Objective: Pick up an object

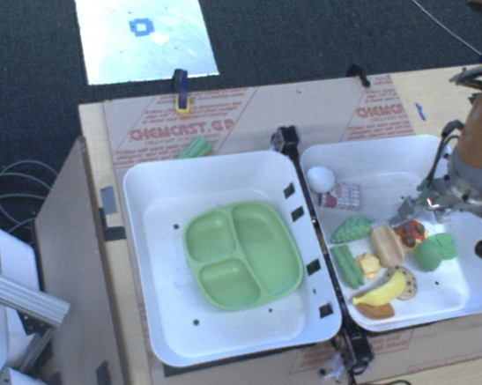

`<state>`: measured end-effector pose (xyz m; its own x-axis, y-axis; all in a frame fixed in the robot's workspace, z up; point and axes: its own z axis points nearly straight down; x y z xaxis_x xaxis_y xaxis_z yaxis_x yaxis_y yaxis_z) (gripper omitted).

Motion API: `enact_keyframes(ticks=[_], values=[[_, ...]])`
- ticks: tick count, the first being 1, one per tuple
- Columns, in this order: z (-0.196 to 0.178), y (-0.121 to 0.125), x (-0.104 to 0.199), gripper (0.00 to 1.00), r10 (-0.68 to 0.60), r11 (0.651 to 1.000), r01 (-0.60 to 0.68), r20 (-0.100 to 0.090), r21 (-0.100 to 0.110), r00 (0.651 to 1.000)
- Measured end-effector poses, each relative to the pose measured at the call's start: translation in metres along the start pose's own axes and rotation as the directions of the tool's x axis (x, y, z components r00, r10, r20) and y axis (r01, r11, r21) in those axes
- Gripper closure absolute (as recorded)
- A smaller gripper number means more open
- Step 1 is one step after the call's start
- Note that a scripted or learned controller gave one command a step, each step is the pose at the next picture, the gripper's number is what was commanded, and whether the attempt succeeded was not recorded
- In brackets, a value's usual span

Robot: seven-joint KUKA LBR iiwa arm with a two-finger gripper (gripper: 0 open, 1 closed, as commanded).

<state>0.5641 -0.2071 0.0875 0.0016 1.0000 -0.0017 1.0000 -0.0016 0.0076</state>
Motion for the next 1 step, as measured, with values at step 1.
enact_keyframes(ticks=[1], values=[[-0.0118,0.0032,0.0002,1.00,-0.002,1.000,0.002,0.001,-0.005,1.000]])
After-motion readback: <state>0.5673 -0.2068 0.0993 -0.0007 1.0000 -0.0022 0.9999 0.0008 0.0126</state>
